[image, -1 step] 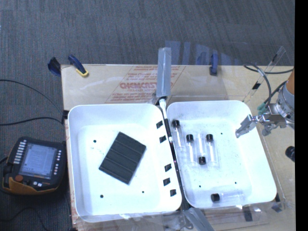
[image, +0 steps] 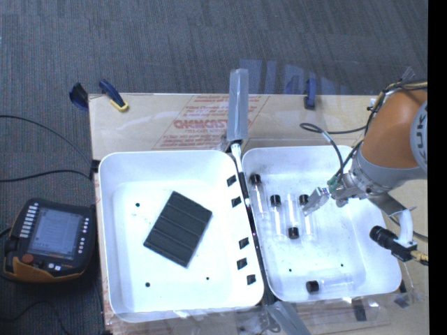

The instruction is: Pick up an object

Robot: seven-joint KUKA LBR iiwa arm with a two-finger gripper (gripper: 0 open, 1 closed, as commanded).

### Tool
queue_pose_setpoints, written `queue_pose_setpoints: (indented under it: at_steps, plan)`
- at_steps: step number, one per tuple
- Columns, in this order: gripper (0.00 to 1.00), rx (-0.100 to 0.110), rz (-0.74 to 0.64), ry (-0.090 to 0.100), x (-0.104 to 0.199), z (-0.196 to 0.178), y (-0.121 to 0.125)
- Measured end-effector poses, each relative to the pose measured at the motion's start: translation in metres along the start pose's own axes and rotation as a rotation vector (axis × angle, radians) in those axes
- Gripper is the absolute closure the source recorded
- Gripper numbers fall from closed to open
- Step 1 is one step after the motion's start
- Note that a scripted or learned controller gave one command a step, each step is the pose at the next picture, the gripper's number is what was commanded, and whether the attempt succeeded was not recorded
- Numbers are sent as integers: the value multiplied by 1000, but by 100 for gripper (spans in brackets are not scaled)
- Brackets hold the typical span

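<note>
Black ribbed block (image: 178,228): a flat, dark rectangular piece lying tilted on the floor of the left bin (image: 119,180), near the middle and apart from its walls.
Clear tubes (image: 290,218): several see-through tubes with black caps lying scattered in the right bin (image: 279,155), most in a loose cluster left of centre; one more (image: 323,284) lies near the front wall.
Gripper (image: 316,201): over the right bin, just to the right of the tube cluster, pointing left and down; whether the fingers are spread or closed cannot be told, and nothing is visibly caught between them.
Arm (image: 391,135): grey with an orange band, entering from the right above the right bin's far corner.
Bench (image: 160,117): pale wooden board under both bins, with red print on it and blue clamps (image: 112,95) at the back edge.
Pendant (image: 49,239): a handheld control unit with a screen on the dark carpet left of the bench, cable attached.
</note>
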State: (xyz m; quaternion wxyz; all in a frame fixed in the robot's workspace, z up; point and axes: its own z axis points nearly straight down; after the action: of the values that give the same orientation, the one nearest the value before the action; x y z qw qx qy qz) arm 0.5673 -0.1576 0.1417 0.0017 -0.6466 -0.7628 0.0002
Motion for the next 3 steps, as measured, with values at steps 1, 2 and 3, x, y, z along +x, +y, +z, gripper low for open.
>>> queue_pose_setpoints:
  at_steps: [1,2,3]
  plan:
    - [0,-5,-129,-3,-15,53,50]
    - [0,-4,-105,-5,50,53,43]
    - [0,-4,-105,-4,50,53,43]
